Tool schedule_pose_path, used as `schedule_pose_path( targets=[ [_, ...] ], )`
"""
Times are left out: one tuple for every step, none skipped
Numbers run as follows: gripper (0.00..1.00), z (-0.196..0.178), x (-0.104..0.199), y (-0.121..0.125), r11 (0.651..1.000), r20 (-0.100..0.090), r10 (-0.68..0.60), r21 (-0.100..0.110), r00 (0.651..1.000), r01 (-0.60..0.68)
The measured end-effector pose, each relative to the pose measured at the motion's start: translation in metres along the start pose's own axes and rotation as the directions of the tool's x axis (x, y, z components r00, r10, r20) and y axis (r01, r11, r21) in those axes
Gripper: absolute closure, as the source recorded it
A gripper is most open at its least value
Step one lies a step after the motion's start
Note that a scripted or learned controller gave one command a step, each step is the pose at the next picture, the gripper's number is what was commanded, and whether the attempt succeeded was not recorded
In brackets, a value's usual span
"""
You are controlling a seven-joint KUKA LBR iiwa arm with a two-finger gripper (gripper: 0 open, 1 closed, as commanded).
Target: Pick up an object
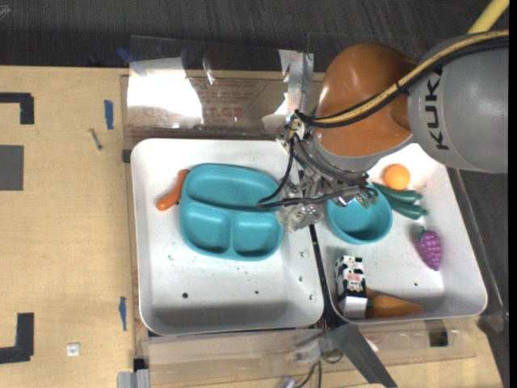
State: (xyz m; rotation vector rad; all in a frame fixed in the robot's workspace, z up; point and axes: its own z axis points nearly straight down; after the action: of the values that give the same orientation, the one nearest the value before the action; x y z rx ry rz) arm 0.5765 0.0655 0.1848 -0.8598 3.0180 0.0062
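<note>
**Arm hanging over the seam between the two bins**

The grey arm with its orange band (pixel 359 99) is reaching in from the right and leaning low over the strip where the two shallow white bins meet. Its pincer (pixel 311 204) is sitting just above that divider, tangled in dark cables, and I cannot tell from here whether it is apart or together, nor whether anything is caught in it.

In the left white bin (pixel 161 281) a teal plastic plate with three compartments (pixel 230 210) is lying flat, and a small orange carrot-shaped toy (pixel 170 194) is resting against its left edge. In the right white bin (pixel 456 273) a round teal bowl (pixel 361 221) is sitting just beside the pincer, partly under the wrist. An orange ball (pixel 396 175) is lying behind it, touching a green leafy piece (pixel 406 202). A purple bunch of toy grapes (pixel 430 248) is lying near the right wall. Near the front wall, a small black-and-white cow figure (pixel 350 274) is standing by an orange-brown cone-shaped piece (pixel 393 305). The pale wooden worktop (pixel 60 217) is stretching off to the left.
</note>
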Motion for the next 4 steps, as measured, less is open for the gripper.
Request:
schedule_pose_path(
  targets=[
    [0.00,-0.001,0.001,-0.003,1.000,0.002,0.004,0.003,1.000,-0.004],
    [0.00,-0.002,-0.033,-0.108,1.000,0.003,0.028,0.007,1.000,-0.028],
    [0.00,-0.002,0.087,-0.101,0.984,0.001,0.180,0.006,0.984,-0.180],
    [0.00,0.079,0.112,-0.113,0.967,0.009,0.255,0.008,0.967,-0.255]
  ],
)
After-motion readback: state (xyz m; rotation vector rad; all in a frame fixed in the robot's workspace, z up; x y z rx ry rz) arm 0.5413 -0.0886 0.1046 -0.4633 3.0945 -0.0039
